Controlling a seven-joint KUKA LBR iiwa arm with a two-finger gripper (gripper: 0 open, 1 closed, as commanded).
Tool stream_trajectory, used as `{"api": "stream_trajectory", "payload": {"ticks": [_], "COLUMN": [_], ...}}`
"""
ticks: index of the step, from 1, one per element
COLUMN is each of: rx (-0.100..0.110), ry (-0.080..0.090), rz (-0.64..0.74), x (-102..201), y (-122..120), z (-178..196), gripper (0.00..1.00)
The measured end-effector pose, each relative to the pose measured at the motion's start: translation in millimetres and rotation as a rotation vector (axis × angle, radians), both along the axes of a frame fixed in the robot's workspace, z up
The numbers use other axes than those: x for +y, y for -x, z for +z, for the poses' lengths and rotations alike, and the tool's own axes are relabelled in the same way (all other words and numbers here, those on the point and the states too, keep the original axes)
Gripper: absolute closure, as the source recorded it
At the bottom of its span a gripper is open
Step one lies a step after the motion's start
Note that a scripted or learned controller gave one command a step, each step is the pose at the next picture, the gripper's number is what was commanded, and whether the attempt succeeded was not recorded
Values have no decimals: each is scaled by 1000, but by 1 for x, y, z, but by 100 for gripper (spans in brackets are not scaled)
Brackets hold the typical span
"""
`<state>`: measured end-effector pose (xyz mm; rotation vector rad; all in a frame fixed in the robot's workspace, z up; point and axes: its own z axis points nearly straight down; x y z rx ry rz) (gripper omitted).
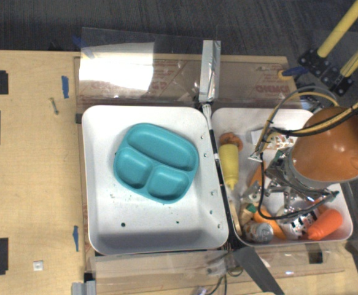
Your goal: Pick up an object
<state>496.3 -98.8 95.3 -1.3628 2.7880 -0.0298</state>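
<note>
Nearest me, the gripper (pixel 286 209) hangs low in the right bin (pixel 346 229) over a jumble: an orange carrot-like toy (pixel 326 224) and, beyond, a yellow piece (pixel 229 165). Its jaws I cannot tell. It should settle squarely on one item.

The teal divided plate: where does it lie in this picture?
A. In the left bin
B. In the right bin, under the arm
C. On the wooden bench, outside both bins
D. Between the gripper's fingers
A: the teal divided plate rests flat on the floor of the left bin, while the arm reaches down over the right bin among the small items there.
</note>
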Motion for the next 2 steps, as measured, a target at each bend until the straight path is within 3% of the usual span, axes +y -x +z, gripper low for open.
{"api": "stream_trajectory", "payload": {"ticks": [1, 2], "rx": [29, 43], "ry": [5, -4], "rz": [229, 18], "x": [-4, -3], "y": [-82, -71], "z": [138, 33], "gripper": [0, 0]}}
